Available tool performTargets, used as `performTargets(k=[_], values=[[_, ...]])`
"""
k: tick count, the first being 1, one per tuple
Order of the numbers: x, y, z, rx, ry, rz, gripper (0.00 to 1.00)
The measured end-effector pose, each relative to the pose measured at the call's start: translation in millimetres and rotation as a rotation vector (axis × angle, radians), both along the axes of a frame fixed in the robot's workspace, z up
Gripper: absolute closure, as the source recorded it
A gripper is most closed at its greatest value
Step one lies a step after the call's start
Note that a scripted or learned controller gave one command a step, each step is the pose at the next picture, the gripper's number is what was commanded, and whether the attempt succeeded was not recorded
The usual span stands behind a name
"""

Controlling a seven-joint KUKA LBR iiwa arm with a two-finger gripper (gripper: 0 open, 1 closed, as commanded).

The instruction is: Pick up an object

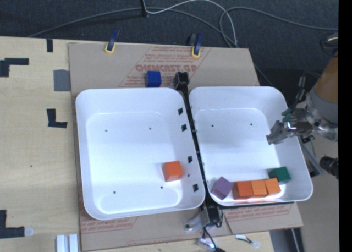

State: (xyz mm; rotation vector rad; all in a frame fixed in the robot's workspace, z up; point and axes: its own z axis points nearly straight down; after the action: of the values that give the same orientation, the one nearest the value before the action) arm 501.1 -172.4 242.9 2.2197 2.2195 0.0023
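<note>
Hand (279,133) over right bin's (242,98) right edge; can't tell if clenched or released, nothing seen in it. Just below hand: small green block (280,175), then two orange blocks (257,189), purple block (221,187) in row. Far left of hand, left bin (110,102): one orange cube (172,170).

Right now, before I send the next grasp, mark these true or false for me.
1. An orange cube sits in the left bin. True.
2. A purple block lies in the left bin. False: it lies in the right bin.
3. The pincer is over the right bin's right side. True.
4. The blue cube is inside a bin. False: it rests on the cardboard behind the left bin.
5. The green block is near the right bin's front right corner. True.
</note>
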Motion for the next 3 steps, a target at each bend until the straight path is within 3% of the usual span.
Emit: performTargets(k=[1, 3], values=[[1, 0, 45, 0.000, 0.000, 0.001, 1.00], [48, 93, 45, 0.002, 0.003, 0.004, 1.00]])
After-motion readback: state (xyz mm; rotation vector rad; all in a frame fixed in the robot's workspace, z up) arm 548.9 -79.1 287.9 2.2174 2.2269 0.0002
